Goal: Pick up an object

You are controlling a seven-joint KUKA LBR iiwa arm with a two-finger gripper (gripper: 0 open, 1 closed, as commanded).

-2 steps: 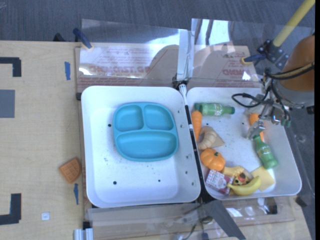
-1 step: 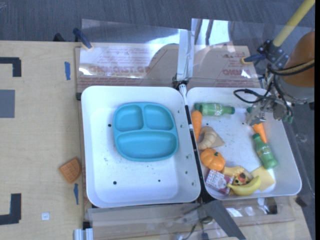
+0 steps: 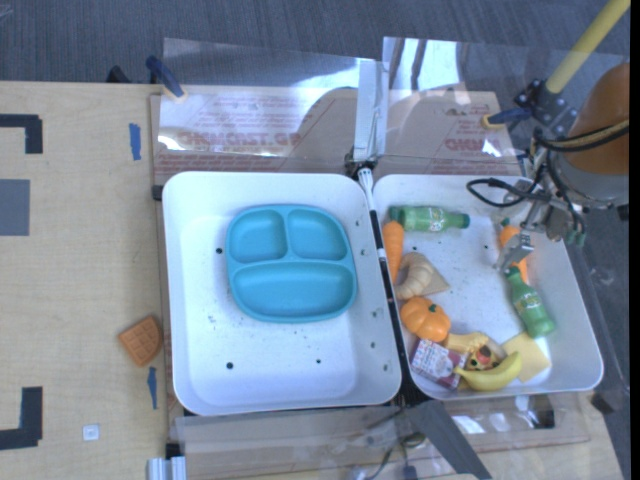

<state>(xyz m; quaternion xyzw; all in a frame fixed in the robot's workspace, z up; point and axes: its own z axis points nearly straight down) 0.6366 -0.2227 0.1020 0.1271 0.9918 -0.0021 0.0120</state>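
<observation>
Where the right bin (image 3: 585, 313) meets its far right wall, a small green bottle (image 3: 530, 303) lies on its side, its neck pointing up the frame toward the gripper (image 3: 518, 253). It has a glossy green body with a paler label band, and at its upper end sits something orange (image 3: 512, 236), though the view is too small to tell whether that is a cap or a separate piece. The gripper hangs just over the bottle's neck end; its fingers are lost among dark cables and metal parts, so whether the jaws are apart or together cannot be told, and nothing is clearly seen between them.

Near the bottle's lower end, a yellow banana (image 3: 495, 373) curves along the near edge of the bin, touching a pale yellow block (image 3: 535, 353) on its right and a small red-and-white packet (image 3: 433, 360) on its left. Above the packet rests an orange pumpkin (image 3: 426, 318), and above that a tan cone-shaped item (image 3: 420, 276). An orange carrot (image 3: 393, 248) lies along the bin's left wall. A second green bottle (image 3: 428, 219) lies sideways near the far edge.

Beside it, the left bin (image 3: 200, 368) holds a blue divided plate (image 3: 291, 263) with three compartments. On the wooden bench (image 3: 70, 268) to the left lies a small brown waffle-like square (image 3: 142, 339).
</observation>
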